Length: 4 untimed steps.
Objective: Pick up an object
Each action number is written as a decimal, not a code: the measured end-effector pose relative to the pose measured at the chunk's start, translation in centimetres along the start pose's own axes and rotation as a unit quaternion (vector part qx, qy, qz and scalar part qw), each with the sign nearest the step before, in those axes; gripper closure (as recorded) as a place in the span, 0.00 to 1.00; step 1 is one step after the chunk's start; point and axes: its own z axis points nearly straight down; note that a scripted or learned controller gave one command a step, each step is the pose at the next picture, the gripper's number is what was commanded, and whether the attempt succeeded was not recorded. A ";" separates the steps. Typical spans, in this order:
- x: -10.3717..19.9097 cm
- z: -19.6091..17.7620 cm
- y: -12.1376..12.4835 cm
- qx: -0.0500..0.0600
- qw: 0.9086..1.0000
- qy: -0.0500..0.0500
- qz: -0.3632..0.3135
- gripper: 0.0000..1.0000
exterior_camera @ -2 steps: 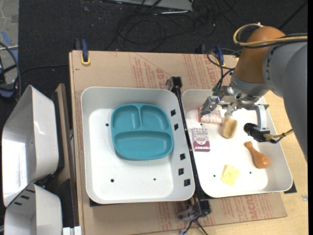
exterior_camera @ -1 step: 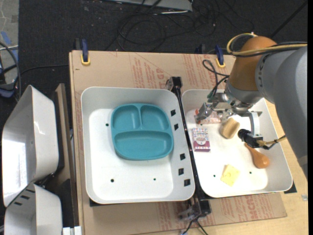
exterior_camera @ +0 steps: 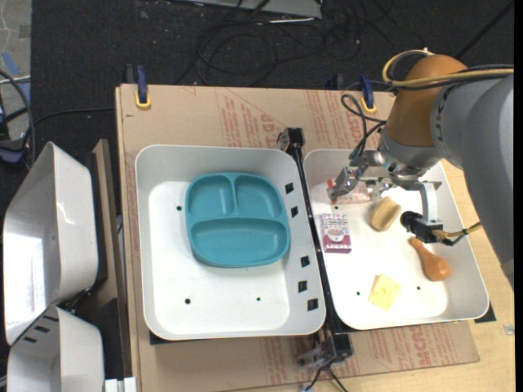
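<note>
The right bin holds several small things. A pink and white packet lies near its left wall. A tan, bread-like lump sits right of it, and an orange pear-shaped piece with a black end lies further right. A yellow wedge rests near the front. My gripper hangs low over the back left of this bin, just above the packet and left of the tan lump. A small reddish bit shows at its tip, but I cannot make out what it is.
The left bin holds a teal divided plate. A black divider runs between the bins. Blue clamps grip the bench's back edge. White tubs stand off the bench at the left.
</note>
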 end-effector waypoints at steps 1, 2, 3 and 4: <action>-0.3 -4.3 0.0 -0.001 1.000 0.000 0.000 1.00; -0.5 -8.7 0.2 -0.002 1.000 0.000 -0.001 1.00; -0.5 -12.2 0.3 -0.002 1.000 0.000 -0.002 1.00; 4.5 -13.2 -0.5 0.001 1.000 0.002 -0.005 1.00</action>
